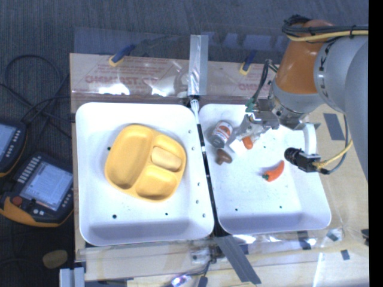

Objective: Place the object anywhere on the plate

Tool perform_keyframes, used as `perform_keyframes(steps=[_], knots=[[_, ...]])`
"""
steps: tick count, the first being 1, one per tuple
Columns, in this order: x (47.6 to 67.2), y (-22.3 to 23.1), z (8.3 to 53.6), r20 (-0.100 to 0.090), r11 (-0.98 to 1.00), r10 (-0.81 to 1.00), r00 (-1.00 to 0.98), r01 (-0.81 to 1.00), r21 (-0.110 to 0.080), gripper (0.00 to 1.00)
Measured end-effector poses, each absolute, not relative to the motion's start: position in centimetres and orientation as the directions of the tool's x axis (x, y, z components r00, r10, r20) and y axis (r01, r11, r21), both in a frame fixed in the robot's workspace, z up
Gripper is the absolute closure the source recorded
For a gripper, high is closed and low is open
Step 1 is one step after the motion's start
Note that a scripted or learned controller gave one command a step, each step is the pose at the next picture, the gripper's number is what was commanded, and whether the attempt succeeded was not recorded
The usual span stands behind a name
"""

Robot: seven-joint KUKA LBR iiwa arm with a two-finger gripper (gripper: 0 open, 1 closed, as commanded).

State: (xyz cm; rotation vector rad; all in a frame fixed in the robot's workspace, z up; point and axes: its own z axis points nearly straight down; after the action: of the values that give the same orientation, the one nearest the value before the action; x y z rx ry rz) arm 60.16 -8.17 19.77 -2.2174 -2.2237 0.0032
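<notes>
White plastic makes up both shallow bins, and the left bin (96, 220) serves as the landmark here. Lying in its middle is the yellow plate (128, 163), a divided dish, with a pale bread roll (166, 158) resting in its upper right compartment. Just right of the left bin, touching along the shared edge, sits the right bin (287, 211). The grey arm (335, 52) with its orange band hangs over that right bin's upper part. Its jaws (246, 131) are low by a small orange piece (248, 142); whether they are released or clenched I cannot tell. Near the shared edge lie a small can (221, 133) and a brown object (224, 156). Farther right lies an orange carrot (274, 171).
</notes>
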Motion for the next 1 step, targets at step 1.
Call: perform_keyframes(steps=[1], knots=[[60.53, -1.75, 20.41, 0.000, 0.003, 1.000, -0.003, 1.000, -0.003, 1.00]])
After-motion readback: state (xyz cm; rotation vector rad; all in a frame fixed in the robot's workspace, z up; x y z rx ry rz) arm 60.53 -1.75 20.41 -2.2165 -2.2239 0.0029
